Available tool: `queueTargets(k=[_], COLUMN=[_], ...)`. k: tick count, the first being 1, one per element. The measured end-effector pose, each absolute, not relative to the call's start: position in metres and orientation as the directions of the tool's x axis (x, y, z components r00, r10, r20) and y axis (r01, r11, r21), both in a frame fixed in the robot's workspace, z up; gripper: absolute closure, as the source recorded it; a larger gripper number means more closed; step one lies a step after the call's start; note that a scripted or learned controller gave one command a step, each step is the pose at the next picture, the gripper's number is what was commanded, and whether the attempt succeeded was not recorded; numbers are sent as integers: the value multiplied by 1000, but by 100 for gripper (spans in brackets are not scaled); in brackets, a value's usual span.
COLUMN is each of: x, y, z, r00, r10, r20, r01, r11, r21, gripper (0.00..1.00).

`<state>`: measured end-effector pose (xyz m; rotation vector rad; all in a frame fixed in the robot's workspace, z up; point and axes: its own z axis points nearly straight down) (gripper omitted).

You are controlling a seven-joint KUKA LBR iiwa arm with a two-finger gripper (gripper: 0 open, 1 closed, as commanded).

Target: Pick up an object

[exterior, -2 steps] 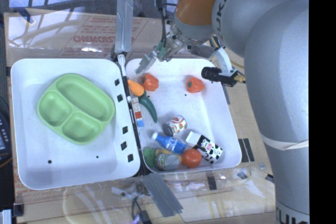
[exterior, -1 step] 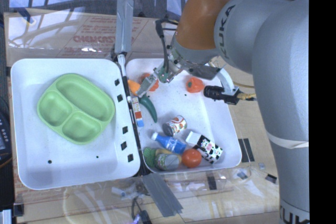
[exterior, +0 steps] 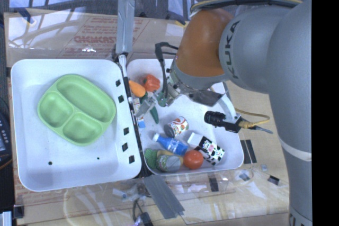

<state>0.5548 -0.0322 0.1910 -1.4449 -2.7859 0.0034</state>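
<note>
My gripper (exterior: 148,111) hangs low over the left part of the right bin (exterior: 233,137), close to the wall between the two bins. Its two fingers stand apart, open, with nothing between them. Just behind it lie an orange piece (exterior: 136,88) and a red-orange piece (exterior: 152,82). In front of the gripper sit a small printed can (exterior: 177,126), a blue bottle (exterior: 170,144), a red tomato (exterior: 193,159), a black-and-white patterned box (exterior: 213,152) and a green-brown packet (exterior: 160,161). The arm's orange band and grey wrist hide the bin's back right part.
The left bin (exterior: 32,166) holds a light green divided plate (exterior: 77,108). A grey tape strip (exterior: 125,24) runs along the divider at the back. Cardboard and tape surround the bins. A black cable plug (exterior: 220,120) sticks out under the arm.
</note>
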Motion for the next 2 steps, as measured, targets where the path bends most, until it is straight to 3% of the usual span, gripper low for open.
queueTargets(k=[1, 2], x=[541, 618], y=[-90, -105], z=[190, 91], r00=[-438, -513], r10=[899, 858], r20=[4, 1], r01=[899, 858], r11=[438, 513], r21=[-6, -2], gripper=[0, 0])
